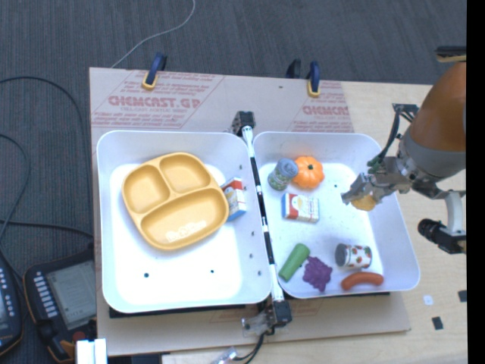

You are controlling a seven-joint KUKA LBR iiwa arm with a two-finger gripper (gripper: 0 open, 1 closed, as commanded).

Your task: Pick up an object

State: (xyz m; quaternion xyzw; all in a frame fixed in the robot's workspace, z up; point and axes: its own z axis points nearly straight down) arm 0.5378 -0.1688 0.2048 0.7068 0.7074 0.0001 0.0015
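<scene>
My gripper [362,194] hangs over the right side of the right bin [394,226], reaching in from the right. A small yellow-brown object [366,201] sits between its fingertips, and the fingers look shut on it. In the same bin lie an orange pumpkin [309,172], a blue-green can [284,173], a red and white box [301,208], a green vegetable [294,261], purple grapes [317,273], a small tin [354,256] and a red sausage [362,280].
The left bin [121,279] holds a yellow divided plate [176,199] and a small carton [236,196] against its right wall. A ridge [260,203] separates the two bins. Clamps [313,80] grip the board's far edge.
</scene>
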